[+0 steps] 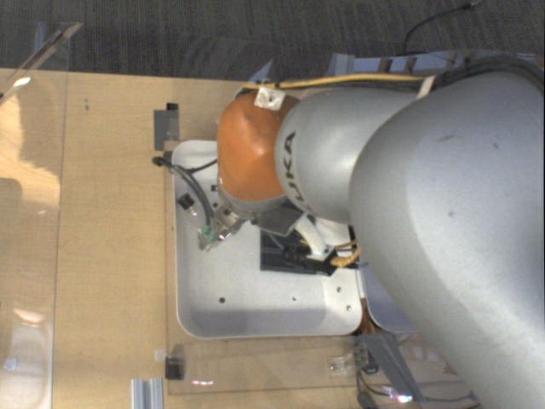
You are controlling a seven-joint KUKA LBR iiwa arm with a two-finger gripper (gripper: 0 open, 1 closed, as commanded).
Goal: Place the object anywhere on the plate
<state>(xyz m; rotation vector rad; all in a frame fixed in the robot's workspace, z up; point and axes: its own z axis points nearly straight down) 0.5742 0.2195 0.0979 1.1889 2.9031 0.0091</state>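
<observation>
The grey arm [409, 194] leans in from the right and covers most of the view from where I stand. Its orange band [249, 156] hangs over the upper part of the left white bin [189, 318]. Below the band the wrist narrows to the gripper [209, 235], which points down and to the left over the bin's left half, close to the floor of the bin. I cannot tell whether the gripper is open or closed, as its tip is small and blurred. There is a pale greenish speck right at the tip, and I cannot say whether it is part of the gripper or something held in it.

A small dark object [184, 201] lies on the bin floor just beside the left wall, a little above the gripper's tip and apart from it. A sliver of the second bin [381, 312] peeks out under the arm at the lower right. Both bins sit on a pale wooden counter [102, 228]. A black clamp [170, 123] sits near the left bin's upper corner, and another [174, 368] near its lower corner. Dark carpet [213, 15] lies beyond the counter.
</observation>
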